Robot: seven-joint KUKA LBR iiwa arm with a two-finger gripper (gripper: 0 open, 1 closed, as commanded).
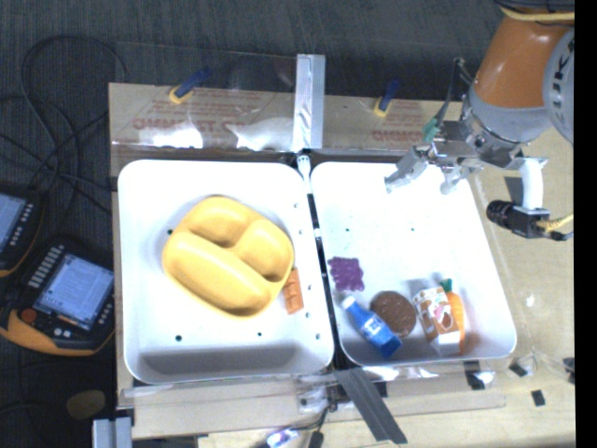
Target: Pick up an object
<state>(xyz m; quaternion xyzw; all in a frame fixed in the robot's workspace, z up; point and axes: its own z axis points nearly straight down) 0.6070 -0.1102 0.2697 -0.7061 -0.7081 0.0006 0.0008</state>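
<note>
In the right bin [476, 250] you find the small objects gathered near its front edge: a purple grape bunch [346, 272], a blue bottle [370, 326] lying on its side, a brown round cookie [394, 312] just beside the bottle, and a small carton [441, 316] with orange and white print, next to the cookie on its right. The gripper [425, 171] hangs over the far part of this same bin, well apart from all these objects; you see its two fingers spread apart and nothing between them. In the left bin [149, 343] lies a big yellow bread-like toy [227, 255], and a small orange piece [293, 290] rests against its right side, close to the wall between the two bins.
</note>
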